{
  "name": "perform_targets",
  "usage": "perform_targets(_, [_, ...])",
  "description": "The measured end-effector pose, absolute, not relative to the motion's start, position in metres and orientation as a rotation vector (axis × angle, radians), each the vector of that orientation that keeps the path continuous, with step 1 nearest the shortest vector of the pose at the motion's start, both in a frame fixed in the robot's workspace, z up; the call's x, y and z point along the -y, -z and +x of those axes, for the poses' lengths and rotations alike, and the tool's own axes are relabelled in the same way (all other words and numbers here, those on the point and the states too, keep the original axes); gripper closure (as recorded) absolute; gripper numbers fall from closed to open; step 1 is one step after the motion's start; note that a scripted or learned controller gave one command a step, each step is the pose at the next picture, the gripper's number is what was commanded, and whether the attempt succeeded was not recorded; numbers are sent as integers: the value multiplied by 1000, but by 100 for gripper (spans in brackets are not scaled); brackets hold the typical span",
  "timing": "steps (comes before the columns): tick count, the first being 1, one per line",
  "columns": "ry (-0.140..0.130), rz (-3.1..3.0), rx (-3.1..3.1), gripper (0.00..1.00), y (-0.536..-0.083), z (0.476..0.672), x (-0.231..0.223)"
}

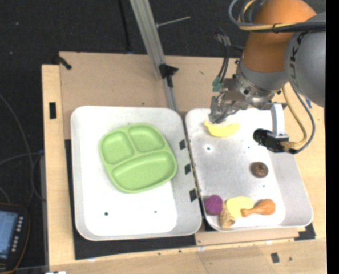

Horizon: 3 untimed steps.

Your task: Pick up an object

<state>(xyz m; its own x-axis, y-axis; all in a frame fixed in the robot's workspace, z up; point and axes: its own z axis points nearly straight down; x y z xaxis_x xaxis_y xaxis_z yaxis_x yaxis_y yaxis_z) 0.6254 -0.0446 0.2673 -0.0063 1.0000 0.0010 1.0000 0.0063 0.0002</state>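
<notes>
Two white bins are sitting side by side on the bench: the left bin (89, 221) and the right bin (295, 170). One green plate (138, 157) with three compartments is lying in the left bin, tilted a little across its middle. Five small things are lying in the right bin. One yellow banana (222, 129) is resting near the far left corner. One brown doughnut (259, 169) is lying toward the right side, well apart from the banana. Three more are crowding the near edge: one purple ball (213, 204), one yellow piece (238, 205) just beside it, and one orange drumstick (259, 209) touching the yellow piece on its right. A pale cone-like bit is showing below the yellow piece, too small to name.

One gripper (218, 116) is hanging from the grey arm over the far left corner of the right bin, its tips reaching down right at the left end of the banana. Whether it is open or closed I cannot tell, nor whether it is touching the banana.
</notes>
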Motion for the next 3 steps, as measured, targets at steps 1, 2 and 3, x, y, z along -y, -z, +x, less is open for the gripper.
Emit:
perform_targets(1, [-1,-2213,2227,100,-256,603,-11])
perform_targets(2, [3,-2211,2229,100,-263,587,-60])
perform_targets(3, [1,-2219,2223,0,-263,587,-57])
